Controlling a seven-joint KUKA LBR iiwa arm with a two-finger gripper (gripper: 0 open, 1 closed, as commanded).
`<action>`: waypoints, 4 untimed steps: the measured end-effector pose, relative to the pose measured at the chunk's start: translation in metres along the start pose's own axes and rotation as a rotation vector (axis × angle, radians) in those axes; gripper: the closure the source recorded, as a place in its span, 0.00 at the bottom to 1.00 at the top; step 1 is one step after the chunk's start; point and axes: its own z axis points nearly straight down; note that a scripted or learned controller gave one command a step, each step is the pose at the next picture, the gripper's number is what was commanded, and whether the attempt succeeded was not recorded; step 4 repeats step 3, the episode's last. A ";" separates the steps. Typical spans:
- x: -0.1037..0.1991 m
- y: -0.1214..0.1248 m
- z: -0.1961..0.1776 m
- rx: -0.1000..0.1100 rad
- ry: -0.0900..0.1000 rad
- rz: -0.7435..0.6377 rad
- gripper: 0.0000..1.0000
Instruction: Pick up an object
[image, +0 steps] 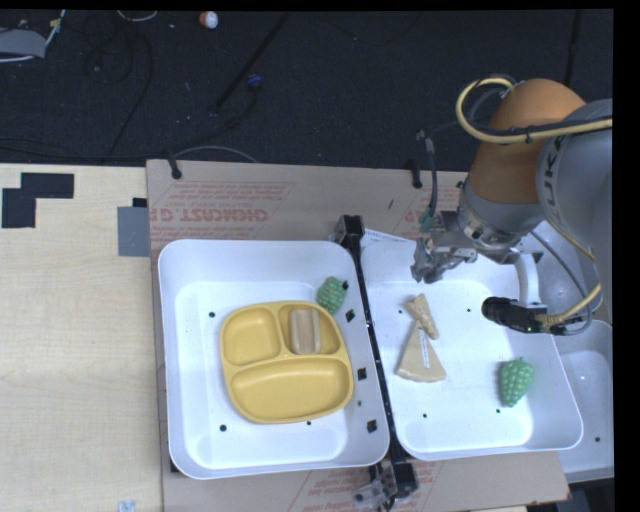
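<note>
The hand (432, 262) hangs over the back edge of the right bin (560, 435), near the divider between the two bins; I cannot tell if it is apart or together, and nothing shows in it. Just in front of it, a tan wedge-shaped piece (422, 345) lies on the bin floor, close to the divider. A green grape cluster (515, 381) lies near the right wall, with bare floor between the two. In the left bin (190, 440), a yellow divided tray (285, 372) takes the middle, and a second green cluster (332, 294) sits at the tray's back right corner, beside the divider. The worktop (70, 360) lies bare to the left.
</note>
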 end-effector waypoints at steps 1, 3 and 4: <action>0.051 -0.008 -0.004 0.001 -0.001 0.001 1.00; 0.159 0.004 -0.009 -0.001 -0.002 0.000 1.00; 0.159 0.004 -0.009 -0.001 -0.002 0.000 1.00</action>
